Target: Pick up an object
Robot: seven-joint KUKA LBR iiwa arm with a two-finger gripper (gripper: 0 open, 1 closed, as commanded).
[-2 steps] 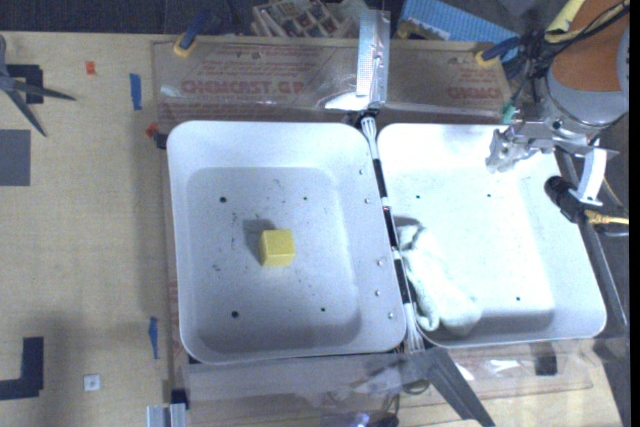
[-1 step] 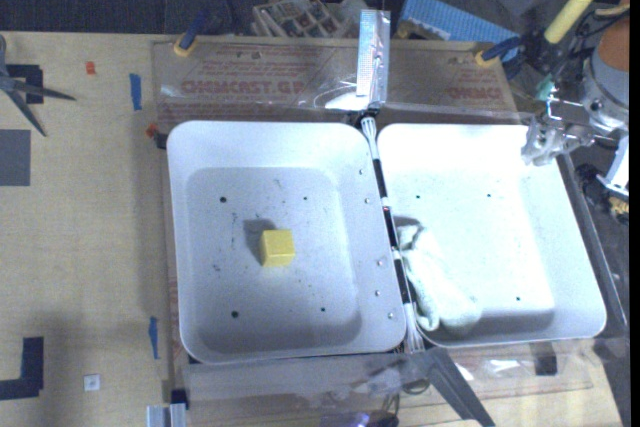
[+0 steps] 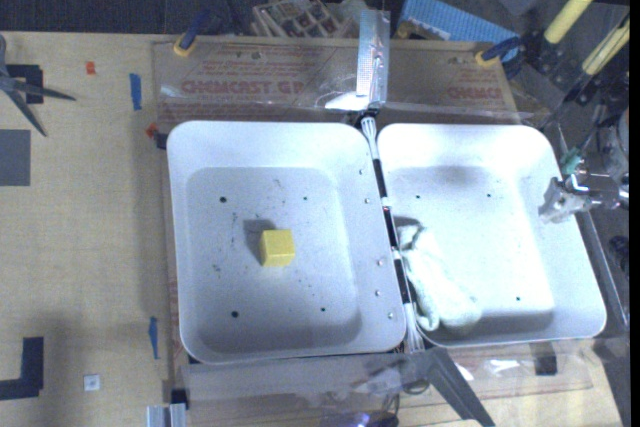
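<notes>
Overhead, a yellow block (image 3: pixel 278 247) sits alone in the left bin (image 3: pixel 200 155), free to grasp. The hand (image 3: pixel 562 198), far right of it at the right bin's (image 3: pixel 480 150) edge, grips nothing visible; whether it is open, I cannot tell.

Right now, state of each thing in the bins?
yellow block: resting flat on the floor of the left bin, untouched.
white cloth: crumpled, lying against the left wall of the right bin.
</notes>
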